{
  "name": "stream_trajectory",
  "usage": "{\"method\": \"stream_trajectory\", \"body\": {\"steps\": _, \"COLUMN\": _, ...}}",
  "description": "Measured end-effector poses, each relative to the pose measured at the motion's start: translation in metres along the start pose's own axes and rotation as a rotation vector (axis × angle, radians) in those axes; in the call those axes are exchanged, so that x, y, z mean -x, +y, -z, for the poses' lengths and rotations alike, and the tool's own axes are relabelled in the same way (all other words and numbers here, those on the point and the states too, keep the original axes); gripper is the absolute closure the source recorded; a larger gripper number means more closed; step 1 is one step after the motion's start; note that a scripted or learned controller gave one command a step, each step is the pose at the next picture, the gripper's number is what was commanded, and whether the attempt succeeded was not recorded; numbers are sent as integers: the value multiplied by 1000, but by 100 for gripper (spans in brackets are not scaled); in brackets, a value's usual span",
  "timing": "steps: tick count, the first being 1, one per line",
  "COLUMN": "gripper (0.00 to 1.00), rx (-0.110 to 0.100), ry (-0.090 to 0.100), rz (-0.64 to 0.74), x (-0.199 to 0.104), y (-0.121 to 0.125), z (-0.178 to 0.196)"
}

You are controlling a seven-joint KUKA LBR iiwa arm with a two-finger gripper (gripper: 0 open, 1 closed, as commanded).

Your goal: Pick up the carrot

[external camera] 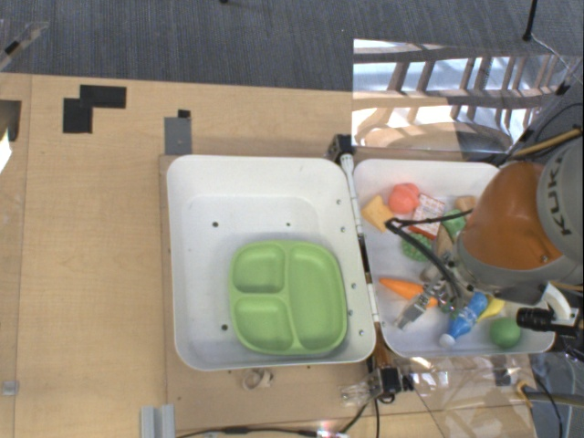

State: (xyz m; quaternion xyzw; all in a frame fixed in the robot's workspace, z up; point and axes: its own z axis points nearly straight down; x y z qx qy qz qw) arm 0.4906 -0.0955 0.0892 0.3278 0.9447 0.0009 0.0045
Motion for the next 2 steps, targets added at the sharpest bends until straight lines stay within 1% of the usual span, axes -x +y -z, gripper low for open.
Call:
{"method": "stream_trajectory", "body": {"steps": 1, "gripper": 100, "rx": 7, "ry": -9, "rz": 9, "x": 2, "y": 4, "z": 13}}
{"method": "stream_trajectory", "body": {"steps": 2, "gripper": 100, "rx": 4, "ry": 1, "rz": -186, "x": -51, "y": 69, "z": 98}}
